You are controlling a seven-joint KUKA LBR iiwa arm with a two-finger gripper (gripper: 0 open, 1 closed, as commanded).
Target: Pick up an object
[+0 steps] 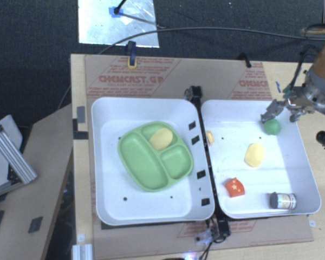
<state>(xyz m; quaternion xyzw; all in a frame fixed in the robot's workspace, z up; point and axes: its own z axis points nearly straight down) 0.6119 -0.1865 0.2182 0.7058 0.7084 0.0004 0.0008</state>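
Note:
My gripper (282,114) hangs over the far right corner of the right bin (306,169), fingers spread open with nothing between them. A small green ball (271,127) lies just below and in front of the left finger (271,112); whether they touch I cannot tell. Further forward in the same bin lie a pale yellow lump (254,154), a red piece with a light top (234,187) and a small jar on its side (283,201). A little yellowish item (209,138) sits against the bin's left wall.
The left bin (105,145) holds a green divided plate (146,169) with a yellow food piece (161,138) in its upper compartment. Black clips (194,93) mark the ridge between the bins. The arm's body (322,77) enters from the right.

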